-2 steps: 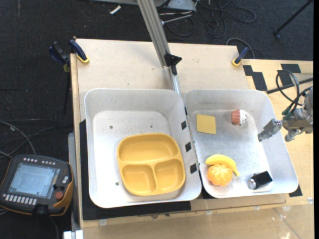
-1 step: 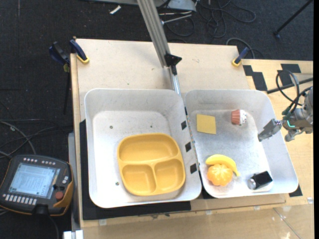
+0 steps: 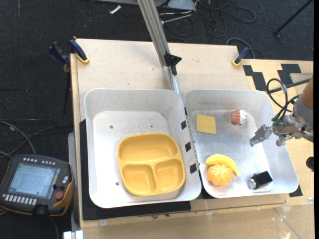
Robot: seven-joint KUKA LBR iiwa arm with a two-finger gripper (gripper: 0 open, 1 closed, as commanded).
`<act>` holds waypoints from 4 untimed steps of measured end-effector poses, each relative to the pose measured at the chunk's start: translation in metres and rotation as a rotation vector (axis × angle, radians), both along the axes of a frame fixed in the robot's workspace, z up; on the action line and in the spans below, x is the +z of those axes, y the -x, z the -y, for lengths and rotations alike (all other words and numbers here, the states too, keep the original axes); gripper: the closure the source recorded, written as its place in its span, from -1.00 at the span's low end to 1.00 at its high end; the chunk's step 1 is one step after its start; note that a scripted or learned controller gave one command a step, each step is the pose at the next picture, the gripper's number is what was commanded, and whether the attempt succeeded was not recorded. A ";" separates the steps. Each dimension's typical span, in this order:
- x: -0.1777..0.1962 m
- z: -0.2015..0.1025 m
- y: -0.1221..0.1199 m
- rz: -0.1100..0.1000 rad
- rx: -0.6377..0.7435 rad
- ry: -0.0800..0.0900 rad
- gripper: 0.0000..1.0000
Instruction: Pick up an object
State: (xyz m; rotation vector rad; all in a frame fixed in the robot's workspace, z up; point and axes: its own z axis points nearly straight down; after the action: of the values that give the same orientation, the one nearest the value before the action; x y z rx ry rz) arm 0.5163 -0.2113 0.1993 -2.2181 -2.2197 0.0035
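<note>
Camera view, looking down at a slant: the worktop [image 3: 124, 66] carries two shallow white bins side by side. Left bin [image 3: 99, 108] holds a yellow divided tray [image 3: 149, 163] with three compartments, lying flat toward the bin's near half. Right bin [image 3: 271, 108] holds five items. A flat yellow square piece [image 3: 206, 124] lies near the bin's far left part. A small pink-and-white object [image 3: 239, 117], too small to identify further, lies to the right of the square, apart from it. A banana [image 3: 222, 162] lies at the near left part, touching the top of an orange round fruit [image 3: 220, 176] just below it. A small black cylinder-like object [image 3: 260, 180] lies near the front right corner, well apart from the fruit. The arm enters from the right; the pincer [image 3: 270, 135] is over the right side of the right bin, its two fingers spread apart with nothing between them. One fingertip [image 3: 257, 137] points toward the bin floor between the pink-and-white object and the black object, touching neither. A teach pendant [image 3: 35, 183] sits on the floor left of the worktop.
</note>
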 end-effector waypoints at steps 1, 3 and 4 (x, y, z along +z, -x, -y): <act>-0.064 -0.001 0.004 -0.003 -0.001 -0.001 -1.00; -0.093 -0.001 0.002 0.008 0.000 0.002 1.00; -0.035 -0.010 0.002 0.010 0.003 0.003 1.00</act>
State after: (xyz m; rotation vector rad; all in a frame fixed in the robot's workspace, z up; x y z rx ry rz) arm 0.5146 -0.2009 0.1643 -2.2217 -2.2294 -0.0038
